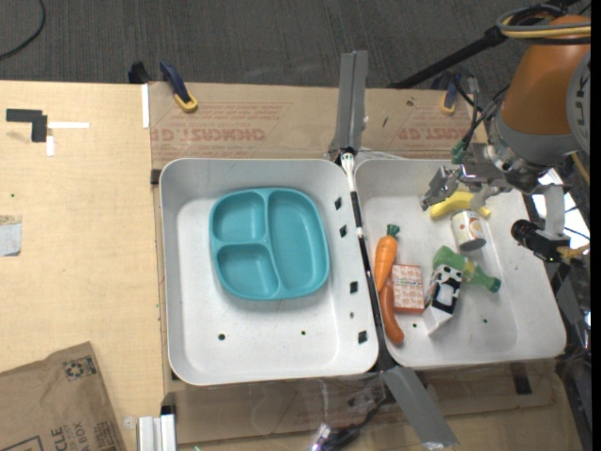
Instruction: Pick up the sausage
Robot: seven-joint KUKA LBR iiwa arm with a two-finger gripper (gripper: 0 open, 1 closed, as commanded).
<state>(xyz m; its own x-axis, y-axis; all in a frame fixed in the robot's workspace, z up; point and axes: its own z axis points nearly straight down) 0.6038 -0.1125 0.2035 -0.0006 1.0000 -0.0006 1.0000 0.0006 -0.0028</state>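
Note:
The sausage [390, 317] is a short red-brown link lying along the left wall of the right bin [526, 332], just below an orange carrot [385, 256]. My gripper [439, 192] hangs over the back of that bin, right by a yellow banana [452, 204]. It is well away from the sausage, up and to the right of it. Nothing of the sausage is covered.
A red box [407, 287], a black-and-white carton [444, 292], a green item [477, 272] and a small can [467, 229] crowd the right bin's middle. The left bin [188, 346] holds a teal divided plate [269, 243]. A metal divider [353, 111] runs between the bins.

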